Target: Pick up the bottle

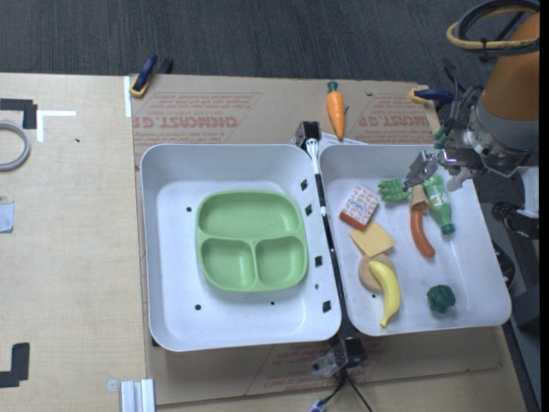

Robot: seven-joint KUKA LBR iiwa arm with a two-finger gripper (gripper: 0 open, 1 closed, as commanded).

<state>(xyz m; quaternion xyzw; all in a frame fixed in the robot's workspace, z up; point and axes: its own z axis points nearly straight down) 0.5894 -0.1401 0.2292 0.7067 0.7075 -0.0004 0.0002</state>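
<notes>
The bottle is green with a white label and lies in the right bin, near its far right side, cap end pointing toward the front. My gripper hangs over the bottle's far end, open, one finger on each side of it. The bottle rests on the bin floor and is not lifted. The grey arm with its orange band comes in from the right.
The right bin also holds a red sausage beside the bottle, a green leafy toy, a red-and-white box, cheese, a banana and broccoli. A green divided plate sits in the left bin. A carrot lies behind the bins.
</notes>
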